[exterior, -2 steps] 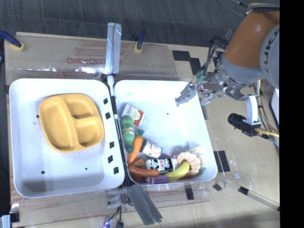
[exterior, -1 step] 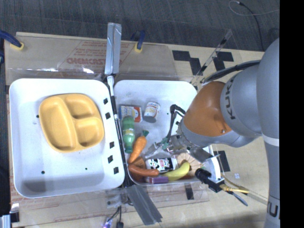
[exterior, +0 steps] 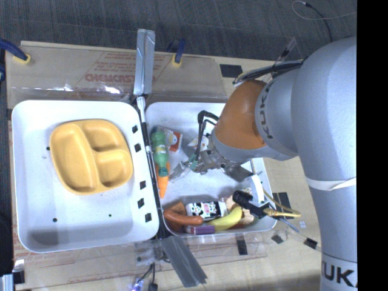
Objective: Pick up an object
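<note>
White "KUKA" lettering — grey arm base.

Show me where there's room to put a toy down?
Left bin: bare floor in front of the yellow tray. Right bin: crowded along its near edge with the banana, hot dog and carton; the gripper hangs over the middle.

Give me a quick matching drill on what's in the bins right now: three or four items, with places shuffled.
Items:
1. yellow tray
2. banana
3. carrot
4. arm's orange band

Places:
A. right bin, along its left wall
B. above the right bin
C. left bin
D. right bin, near its front edge

Pairs: 1-C, 2-D, 3-A, 4-B
</note>
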`<state>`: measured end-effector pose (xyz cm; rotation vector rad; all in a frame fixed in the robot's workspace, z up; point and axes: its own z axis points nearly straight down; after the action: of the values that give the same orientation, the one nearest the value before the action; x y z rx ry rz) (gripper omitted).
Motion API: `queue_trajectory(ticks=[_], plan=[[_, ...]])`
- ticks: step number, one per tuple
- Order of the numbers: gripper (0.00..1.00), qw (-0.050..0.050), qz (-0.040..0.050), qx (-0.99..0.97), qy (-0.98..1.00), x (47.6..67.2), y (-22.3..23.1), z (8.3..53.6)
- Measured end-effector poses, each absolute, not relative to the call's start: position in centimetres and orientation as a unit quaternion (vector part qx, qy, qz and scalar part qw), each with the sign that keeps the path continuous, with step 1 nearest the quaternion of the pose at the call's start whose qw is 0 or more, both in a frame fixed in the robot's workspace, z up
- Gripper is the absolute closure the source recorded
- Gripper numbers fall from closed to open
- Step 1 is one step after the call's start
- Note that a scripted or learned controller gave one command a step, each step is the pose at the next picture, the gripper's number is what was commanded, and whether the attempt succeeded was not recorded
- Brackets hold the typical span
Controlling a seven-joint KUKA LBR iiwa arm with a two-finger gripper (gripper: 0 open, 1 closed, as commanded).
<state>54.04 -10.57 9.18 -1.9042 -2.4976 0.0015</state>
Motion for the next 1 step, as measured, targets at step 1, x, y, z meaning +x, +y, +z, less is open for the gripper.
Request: queue_trajectory(ticks=[1], plan=[[0.00, 0.000, 0.0001, -0.610, -0.792, 59.97, -13.58, 9.22]])
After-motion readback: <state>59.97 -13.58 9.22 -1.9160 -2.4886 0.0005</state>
